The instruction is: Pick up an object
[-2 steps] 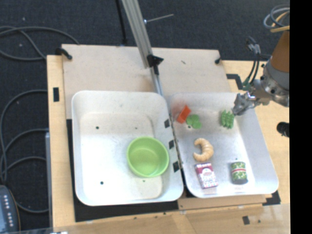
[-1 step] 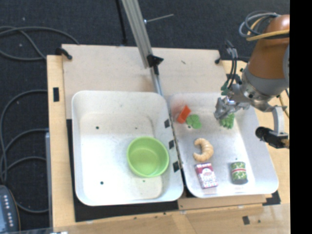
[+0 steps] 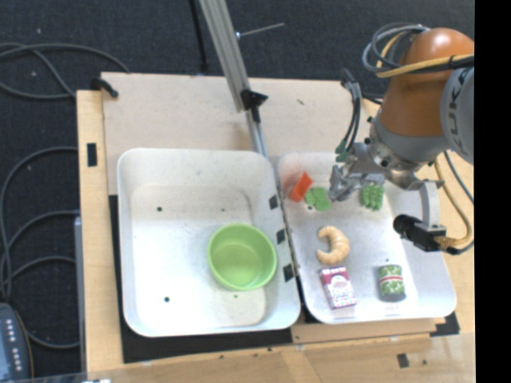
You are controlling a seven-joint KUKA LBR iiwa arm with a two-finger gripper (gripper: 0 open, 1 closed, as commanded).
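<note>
My gripper [image 3: 342, 188] hangs low over the back of the right bin [image 3: 423, 294], its fingers pointing down. A small green object [image 3: 318, 199] lies just left of the fingertips, touching or nearly so. An orange block [image 3: 300, 187] sits further left by the bin's wall. A green ridged piece [image 3: 372, 195] lies just right of the gripper. In the bin's front half are a tan croissant [image 3: 334, 244], a red-and-white carton [image 3: 338, 286] and a green can [image 3: 390, 282].
The left bin [image 3: 152, 214] holds a light green bowl [image 3: 242, 256]. A slanted metal pole [image 3: 231, 62] rises from behind the bins, near their shared wall. A black clamp [image 3: 417, 231] sticks out from the arm over the right bin's right side.
</note>
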